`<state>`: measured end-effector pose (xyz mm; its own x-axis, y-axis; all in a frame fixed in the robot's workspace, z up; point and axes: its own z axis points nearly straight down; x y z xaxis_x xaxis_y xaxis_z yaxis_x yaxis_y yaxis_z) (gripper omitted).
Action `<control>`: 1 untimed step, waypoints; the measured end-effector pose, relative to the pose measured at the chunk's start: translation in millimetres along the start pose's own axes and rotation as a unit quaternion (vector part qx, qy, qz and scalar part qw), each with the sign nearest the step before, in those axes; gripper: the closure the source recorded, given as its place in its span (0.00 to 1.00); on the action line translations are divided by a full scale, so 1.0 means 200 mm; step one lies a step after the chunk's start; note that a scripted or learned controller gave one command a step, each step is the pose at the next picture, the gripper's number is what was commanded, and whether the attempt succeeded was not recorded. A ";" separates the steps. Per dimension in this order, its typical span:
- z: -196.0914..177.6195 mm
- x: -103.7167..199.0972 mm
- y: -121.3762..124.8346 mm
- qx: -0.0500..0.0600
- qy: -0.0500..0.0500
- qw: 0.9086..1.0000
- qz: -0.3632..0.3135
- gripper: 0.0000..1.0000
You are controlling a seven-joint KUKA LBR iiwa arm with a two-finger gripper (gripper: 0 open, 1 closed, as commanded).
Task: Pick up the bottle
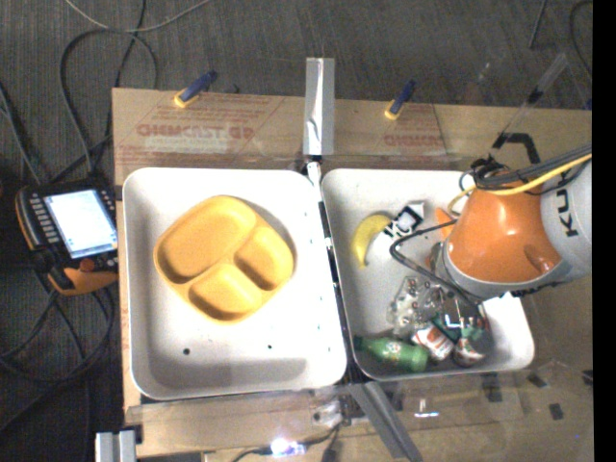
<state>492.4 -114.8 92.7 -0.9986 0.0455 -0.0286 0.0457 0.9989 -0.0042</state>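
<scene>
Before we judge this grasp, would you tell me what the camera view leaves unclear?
- Gripper: the arm's orange band covers it from above, so its state is unreadable.
- Bottle: the green one lies at the right bin's front; contact cannot be judged.
- Clutter under the wrist: too small and tangled to identify.

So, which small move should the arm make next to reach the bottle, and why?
Probably a short shift toward the near-left corner of the right bin. The green bottle lies on its side there by the front wall, while the gripper sits to its right over a clutter of small items.
</scene>
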 end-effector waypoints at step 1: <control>0.01 0.00 -0.30 -0.004 0.004 0.970 -0.241 1.00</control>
